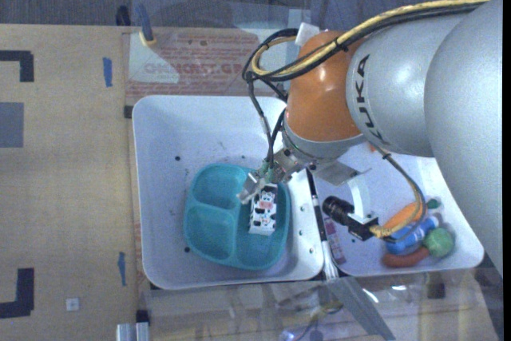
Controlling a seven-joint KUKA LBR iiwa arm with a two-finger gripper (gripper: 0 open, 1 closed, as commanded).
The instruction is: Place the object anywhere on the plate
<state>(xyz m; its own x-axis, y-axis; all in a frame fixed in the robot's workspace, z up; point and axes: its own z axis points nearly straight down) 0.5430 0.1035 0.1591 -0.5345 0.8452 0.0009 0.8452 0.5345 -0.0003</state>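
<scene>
1. Teal plastic marks the plate (219, 224), a divided dish with several compartments, lying in the left white bin (160, 140).
2. Over the plate's right side hangs the gripper (257, 189), reaching down from the grey arm (431, 76) with its orange band (319, 104), which comes in from the right.
3. Just below the gripper's tip is a small white object (263, 213) with dark and red markings. It sits over the plate's right-hand compartment, near the rim closest to the wall between the bins.
4. The top of the object meets the fingers, but from this slant I cannot tell whether they are closed on it or parted, nor whether the object rests on the plate or hangs just above it.
5. In the right bin (471, 255), well apart from the plate, lies a cluster of toys at the far right: an orange piece (403, 213), a blue one (413, 234), a green ball (439, 242) and a red piece (406, 257).
6. Black cables (259, 76) loop from the wrist above the left bin, and a yellow hose (391, 16) runs along the arm.
</scene>
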